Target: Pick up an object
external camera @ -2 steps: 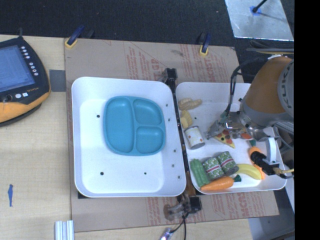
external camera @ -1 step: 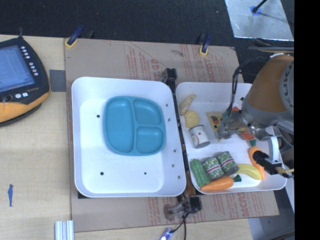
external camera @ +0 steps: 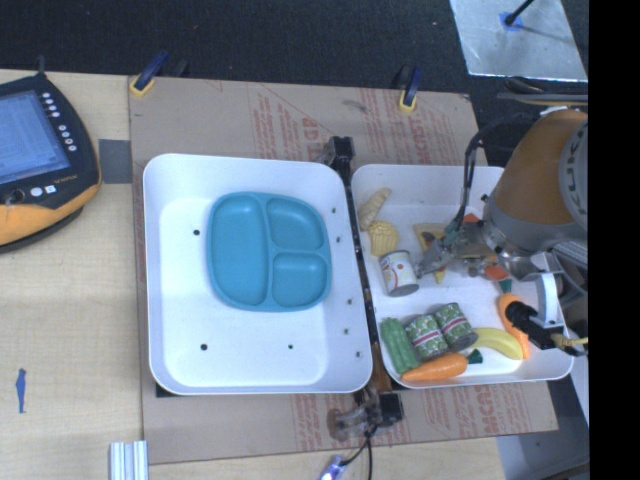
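Observation:
The right white bin [external camera: 420, 175] holds several toy foods. A small white can with a red label [external camera: 398, 272] lies near its left wall, with a yellow corn piece [external camera: 383, 236] and a beige piece [external camera: 374, 206] behind it. Along the front lie a green cucumber [external camera: 396, 344], two green-labelled cans [external camera: 440, 330], a carrot [external camera: 434, 369] and a banana [external camera: 498, 342]. My gripper [external camera: 447, 255] hangs low over the middle of this bin, just right of the white can, and hides what lies under it. The grey arm with its orange band [external camera: 540, 183] covers the bin's right side.
The left white bin [external camera: 170, 268] holds a blue divided plate [external camera: 268, 251]. An orange-rimmed control pendant [external camera: 35, 158] lies on the bench at far left. Clamps [external camera: 406, 88] hold the cardboard sheet under the bins. An orange toy [external camera: 515, 314] lies by the right bin's right wall.

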Robot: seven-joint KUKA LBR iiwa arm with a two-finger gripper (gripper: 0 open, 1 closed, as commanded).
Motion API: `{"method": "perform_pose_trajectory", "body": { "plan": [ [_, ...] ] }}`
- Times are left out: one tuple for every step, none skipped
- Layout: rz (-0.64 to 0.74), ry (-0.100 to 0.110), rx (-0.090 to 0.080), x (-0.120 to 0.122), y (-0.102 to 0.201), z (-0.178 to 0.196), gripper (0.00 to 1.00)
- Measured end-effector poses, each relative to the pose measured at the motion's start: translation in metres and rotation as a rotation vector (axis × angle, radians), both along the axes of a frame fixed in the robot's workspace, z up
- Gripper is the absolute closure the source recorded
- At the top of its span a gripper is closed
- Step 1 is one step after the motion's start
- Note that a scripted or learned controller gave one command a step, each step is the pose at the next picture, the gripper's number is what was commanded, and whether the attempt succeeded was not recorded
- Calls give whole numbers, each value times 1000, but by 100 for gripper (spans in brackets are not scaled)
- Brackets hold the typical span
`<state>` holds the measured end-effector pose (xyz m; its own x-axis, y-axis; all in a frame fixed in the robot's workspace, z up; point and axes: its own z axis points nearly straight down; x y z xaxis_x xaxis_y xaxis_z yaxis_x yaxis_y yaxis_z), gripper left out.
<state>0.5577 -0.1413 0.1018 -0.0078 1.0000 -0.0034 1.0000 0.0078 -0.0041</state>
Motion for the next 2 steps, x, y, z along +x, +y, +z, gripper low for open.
{"method": "perform_pose_trajectory", "body": {
  "plan": [
    [2,-1,-4,0,-1,10,100],
    [2,-1,-4,0,-1,10,0]
  ]
}}
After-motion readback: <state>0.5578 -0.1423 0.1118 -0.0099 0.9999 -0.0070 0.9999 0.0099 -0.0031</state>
